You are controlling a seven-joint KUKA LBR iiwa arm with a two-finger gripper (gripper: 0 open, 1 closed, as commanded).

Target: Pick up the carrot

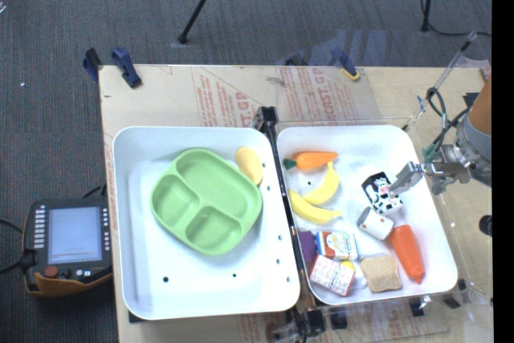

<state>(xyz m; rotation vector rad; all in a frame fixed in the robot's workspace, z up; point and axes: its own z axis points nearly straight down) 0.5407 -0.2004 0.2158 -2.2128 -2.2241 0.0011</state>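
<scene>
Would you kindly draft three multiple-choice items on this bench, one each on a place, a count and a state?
1. Where does the green plate lie?
A. left bin
B. right bin
C. on the floor

2. How many bananas are in the right bin?
A. none
B. two
C. five

3. How does the carrot stand?
A. between the fingers of the end effector
B. lying in the bin, apart from the end effector
C. on the green plate

Key: 1 A, the plate fills the left bin. 2 B, two yellow ones lie together. 3 B, it rests near the bin's top-left corner.
</scene>
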